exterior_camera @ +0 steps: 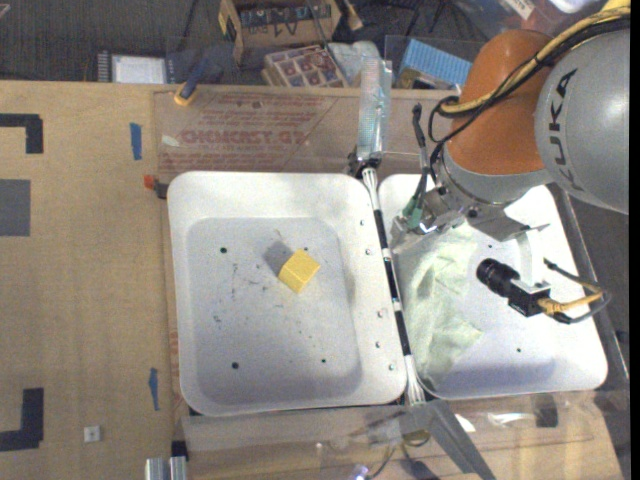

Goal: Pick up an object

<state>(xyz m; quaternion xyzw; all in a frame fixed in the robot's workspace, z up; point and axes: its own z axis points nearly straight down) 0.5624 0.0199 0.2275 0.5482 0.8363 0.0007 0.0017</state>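
Note:
A small yellow block [298, 270] lies near the middle of the left bin [200, 218], casting a short grey shadow on its upper left. A crumpled pale green cloth [440, 313] lies along the left side of the right bin [570, 358]. The arm's orange band and grey wrist hang over the right bin's upper half. The gripper [418, 220] points down at the bin's upper left corner, just above the cloth's top edge. The wrist body hides its tip.
A black fitting with an orange cable [515, 286] sticks out from the wrist over the right bin. The rim between the two bins [390, 288] runs just left of the gripper. Boxes and clutter sit beyond the bench's far edge.

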